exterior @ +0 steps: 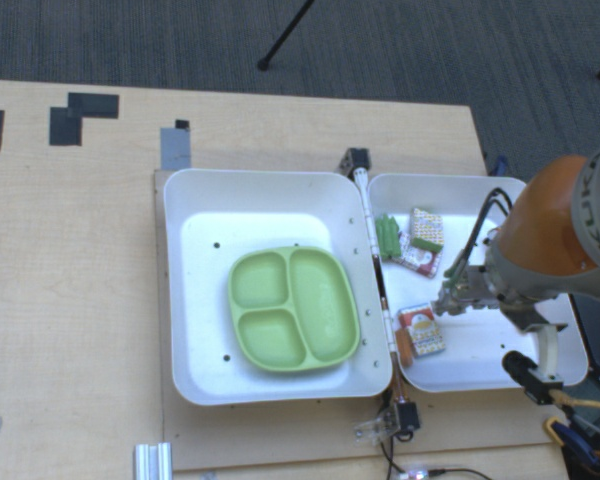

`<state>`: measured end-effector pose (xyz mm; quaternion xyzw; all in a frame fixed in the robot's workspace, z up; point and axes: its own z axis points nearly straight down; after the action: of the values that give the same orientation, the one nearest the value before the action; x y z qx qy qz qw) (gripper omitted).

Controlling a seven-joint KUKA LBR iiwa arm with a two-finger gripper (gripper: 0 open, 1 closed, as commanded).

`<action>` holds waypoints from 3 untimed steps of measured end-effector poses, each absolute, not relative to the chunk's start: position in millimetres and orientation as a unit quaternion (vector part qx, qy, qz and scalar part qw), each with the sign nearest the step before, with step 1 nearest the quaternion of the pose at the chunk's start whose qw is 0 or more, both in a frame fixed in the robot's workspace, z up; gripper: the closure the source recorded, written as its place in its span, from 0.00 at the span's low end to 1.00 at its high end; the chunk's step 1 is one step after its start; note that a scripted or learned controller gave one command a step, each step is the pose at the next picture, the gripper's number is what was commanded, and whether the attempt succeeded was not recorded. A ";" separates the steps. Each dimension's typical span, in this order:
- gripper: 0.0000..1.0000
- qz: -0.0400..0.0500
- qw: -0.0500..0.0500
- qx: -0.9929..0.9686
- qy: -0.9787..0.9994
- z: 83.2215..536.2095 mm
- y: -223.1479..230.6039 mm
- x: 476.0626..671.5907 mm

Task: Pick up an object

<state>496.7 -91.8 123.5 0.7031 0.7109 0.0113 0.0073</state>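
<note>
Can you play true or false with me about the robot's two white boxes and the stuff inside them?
1. The green divided plate lies in the left bin. True.
2. The plate has food on it. False: its three compartments are bare.
3. The small packets are in the right bin. True.
4. The gripper is over the left bin. False: it is over the right bin, above the packets.

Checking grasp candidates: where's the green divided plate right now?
The green divided plate lies in the left bin, toward its front-right corner, beside the wall shared with the right bin. The tool is over the right bin.
</note>
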 end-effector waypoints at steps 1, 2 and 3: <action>0.00 0.011 0.007 0.703 0.711 123.4 -91.7 496.6; 1.00 0.013 0.008 0.702 0.712 133.8 -91.0 498.0; 0.00 0.012 0.008 0.702 0.712 133.7 -91.0 497.9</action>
<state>497.9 -91.0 133.7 0.7025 0.7116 0.0124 0.0080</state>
